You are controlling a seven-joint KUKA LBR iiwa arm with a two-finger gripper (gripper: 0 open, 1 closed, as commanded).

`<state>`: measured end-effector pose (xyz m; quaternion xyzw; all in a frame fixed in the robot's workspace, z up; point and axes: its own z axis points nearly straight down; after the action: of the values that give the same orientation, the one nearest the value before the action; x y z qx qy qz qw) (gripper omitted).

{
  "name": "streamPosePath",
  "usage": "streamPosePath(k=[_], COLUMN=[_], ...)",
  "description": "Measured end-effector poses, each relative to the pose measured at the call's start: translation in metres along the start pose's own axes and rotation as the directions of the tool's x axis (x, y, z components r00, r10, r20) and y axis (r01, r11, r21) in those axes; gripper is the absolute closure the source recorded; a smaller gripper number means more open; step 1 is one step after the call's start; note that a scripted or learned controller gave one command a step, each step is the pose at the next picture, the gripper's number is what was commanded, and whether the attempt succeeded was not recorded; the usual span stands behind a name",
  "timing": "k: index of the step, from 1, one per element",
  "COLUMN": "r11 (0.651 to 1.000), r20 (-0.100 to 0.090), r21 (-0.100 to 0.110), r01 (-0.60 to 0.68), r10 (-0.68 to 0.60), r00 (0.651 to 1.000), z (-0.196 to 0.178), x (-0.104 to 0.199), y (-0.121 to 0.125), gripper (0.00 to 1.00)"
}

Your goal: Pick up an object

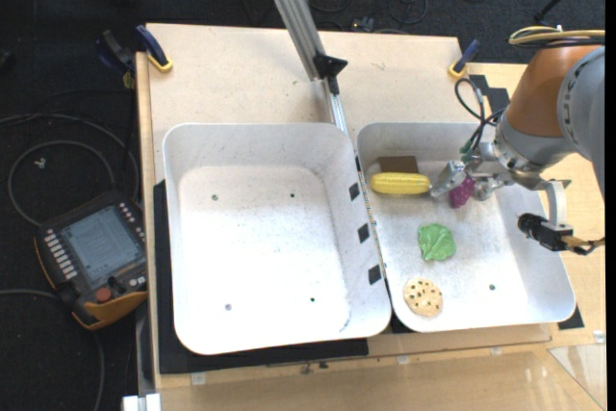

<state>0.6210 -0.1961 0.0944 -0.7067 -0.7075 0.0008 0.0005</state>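
My gripper [461,185] is low in the right bin [539,303], near its back wall. A small purple object [461,194] sits between the two silver fingers [444,182], which are shut on it. Just left of the gripper lies a yellow corn cob [399,183], with a brown block [397,166] behind it. A green leafy piece [437,242] lies in the middle of the bin. A round speckled cookie [423,296] rests near the front left corner.
The left bin [192,149] stands beside the right one, and their rims meet in the middle. A slanted metal pole [289,0] runs down to the bench behind the bins. The grey arm with its orange band [549,101] hangs over the right bin's far right side.
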Motion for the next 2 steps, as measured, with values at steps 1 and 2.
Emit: streamPosePath(k=[1,2], r11=[1.000,1.000], r20=[0.001,0.001], r21=[-0.003,-0.009], r01=[0.001,0.003], r10=[-0.001,-0.003], r00=[1.000,1.000], z=[-0.011,-0.059], x=[0.000,0.009], y=[0.001,0.006], gripper=[1.00,1.00])
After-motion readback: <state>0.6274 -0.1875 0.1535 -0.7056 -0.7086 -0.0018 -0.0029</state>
